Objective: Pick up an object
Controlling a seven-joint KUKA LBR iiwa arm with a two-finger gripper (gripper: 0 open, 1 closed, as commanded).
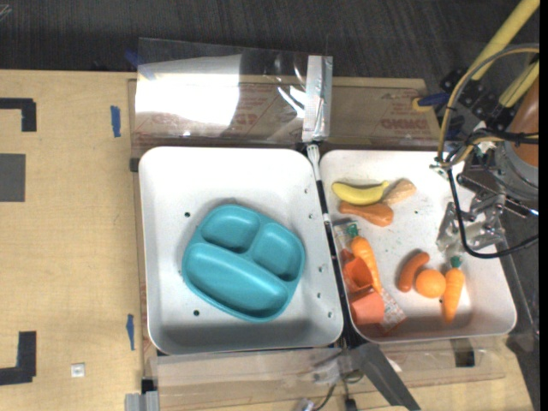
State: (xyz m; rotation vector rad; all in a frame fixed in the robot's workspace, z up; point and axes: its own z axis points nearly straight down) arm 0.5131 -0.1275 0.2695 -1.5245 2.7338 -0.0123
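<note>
The right bin (pixel 488 315) holds toy food. A yellow banana (pixel 361 192) lies at the back beside a tan bread piece (pixel 402 190), with an orange sausage (pixel 370 214) just in front of them. A carrot (pixel 363 257) and a red-orange block (pixel 367 305) lie along the left wall. Near the front right sit a brown-red sausage (pixel 411 270), an orange (pixel 431 282) and a small carrot (pixel 453 291). My gripper (pixel 467 229) hangs over the bin's right side, just above that small carrot's green top. It is open with nothing between its fingers.
The left bin (pixel 163 187) holds a teal divided plate (pixel 244 260). A clear plastic sheet (pixel 231 101) stands behind the bins. Cables and a yellow hose (pixel 505 32) trail along the arm at the right. A clear wrapper (pixel 390 311) lies by the red-orange block.
</note>
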